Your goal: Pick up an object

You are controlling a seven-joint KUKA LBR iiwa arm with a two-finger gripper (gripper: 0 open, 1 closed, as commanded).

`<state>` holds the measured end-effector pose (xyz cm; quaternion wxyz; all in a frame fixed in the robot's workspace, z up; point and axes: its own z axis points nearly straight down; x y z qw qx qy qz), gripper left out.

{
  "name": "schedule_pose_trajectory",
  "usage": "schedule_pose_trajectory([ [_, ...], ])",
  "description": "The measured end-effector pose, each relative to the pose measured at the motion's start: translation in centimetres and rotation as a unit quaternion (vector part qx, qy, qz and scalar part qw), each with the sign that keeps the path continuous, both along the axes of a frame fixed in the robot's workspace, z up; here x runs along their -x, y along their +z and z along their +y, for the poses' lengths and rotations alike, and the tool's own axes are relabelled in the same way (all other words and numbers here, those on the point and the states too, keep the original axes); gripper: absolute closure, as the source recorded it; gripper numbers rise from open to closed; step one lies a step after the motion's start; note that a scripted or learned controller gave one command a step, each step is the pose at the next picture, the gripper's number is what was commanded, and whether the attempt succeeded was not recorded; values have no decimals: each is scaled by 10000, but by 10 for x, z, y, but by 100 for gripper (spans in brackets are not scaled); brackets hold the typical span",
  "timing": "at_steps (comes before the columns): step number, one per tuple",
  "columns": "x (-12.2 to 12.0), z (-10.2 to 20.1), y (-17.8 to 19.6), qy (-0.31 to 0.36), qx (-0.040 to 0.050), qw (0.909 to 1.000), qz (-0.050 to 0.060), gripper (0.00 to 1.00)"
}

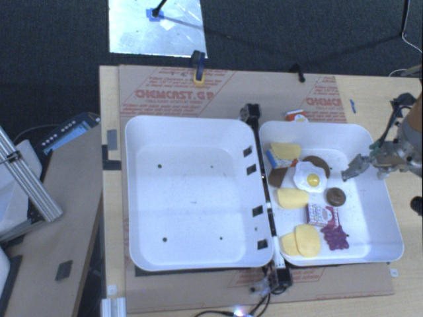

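Note:
The right bin (pixel 377 240) holds several toy foods. A fried egg (pixel 312 177) lies in the middle, with a brown disc (pixel 336 196) just to its right. Around them are a yellow wedge (pixel 285 151), a yellow block (pixel 293 198), a pink and white carton (pixel 320 214), purple grapes (pixel 336 236) and two yellow slices (pixel 303 241). My gripper (pixel 348 170) reaches in from the right and hangs over the bin's right half, a short way right of the egg. Nothing shows in its grasp.
The left bin (pixel 192 190) sits beside the right one, with black clips (pixel 254 170) along the shared divider. A small red and white item (pixel 297 115) lies outside the right bin's far rim. A blue and yellow clamp (pixel 197 68) stands at the board's back edge.

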<state>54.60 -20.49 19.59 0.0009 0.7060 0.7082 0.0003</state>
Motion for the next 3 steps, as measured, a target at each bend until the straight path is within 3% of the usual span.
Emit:
schedule_pose_trajectory([
  [1,10,42,-94,21,-25,10000,43,0],
  [2,56,56,-107,-18,9,10000,-71,0],
  [3,59,119,-112,33,-22,10000,10,0],
])
